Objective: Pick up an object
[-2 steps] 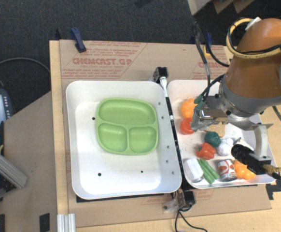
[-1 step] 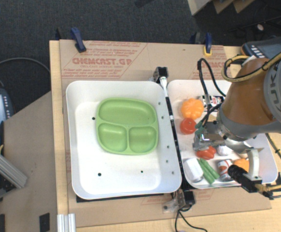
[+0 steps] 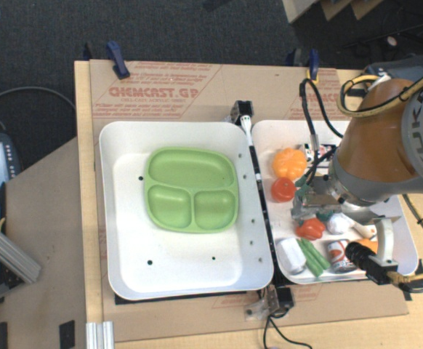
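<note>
The right bin [image 3: 270,133] holds several small toys. An orange fruit [image 3: 290,163] lies near its back left, with a red tomato [image 3: 283,190] just in front of it. Nearer the front are a red pepper-like piece [image 3: 311,229], a green pod [image 3: 315,257], a white block [image 3: 292,253] and a small can [image 3: 338,254]. My gripper [image 3: 315,206] hangs low over the middle of this bin, right of the tomato and just behind the red piece. The arm's orange band and wrist hide the bin's right half. I see nothing lifted.
The left bin [image 3: 117,195] carries a green divided plate [image 3: 192,189]. A black clamp and rail [image 3: 249,151] run between the two bins. A black part [image 3: 368,262] juts over the right bin's front right corner. Cables trail along the arm.
</note>
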`<state>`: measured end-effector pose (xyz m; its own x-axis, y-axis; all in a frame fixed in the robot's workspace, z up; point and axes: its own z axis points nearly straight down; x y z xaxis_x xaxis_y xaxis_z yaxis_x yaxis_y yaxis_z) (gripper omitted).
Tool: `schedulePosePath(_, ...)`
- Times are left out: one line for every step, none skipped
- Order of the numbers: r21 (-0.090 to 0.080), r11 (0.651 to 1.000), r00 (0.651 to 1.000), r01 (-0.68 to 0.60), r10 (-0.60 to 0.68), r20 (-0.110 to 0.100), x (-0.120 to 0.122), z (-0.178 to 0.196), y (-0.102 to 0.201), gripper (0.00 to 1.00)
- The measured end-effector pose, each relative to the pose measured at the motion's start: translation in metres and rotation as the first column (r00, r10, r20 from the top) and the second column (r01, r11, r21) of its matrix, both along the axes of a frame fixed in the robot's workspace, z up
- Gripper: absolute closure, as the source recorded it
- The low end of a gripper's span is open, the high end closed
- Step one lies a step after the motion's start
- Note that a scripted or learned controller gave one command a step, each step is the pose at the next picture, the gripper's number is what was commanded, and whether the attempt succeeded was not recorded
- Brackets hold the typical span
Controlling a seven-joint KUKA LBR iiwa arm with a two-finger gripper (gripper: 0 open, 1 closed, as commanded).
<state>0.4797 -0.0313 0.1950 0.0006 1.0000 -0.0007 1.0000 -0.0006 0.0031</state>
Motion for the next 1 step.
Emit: schedulePosePath(-0.001, 1.0, 1.0, 0.001, -0.001, 0.002, 0.0006, 0.0098, 0.0001, 1.0)
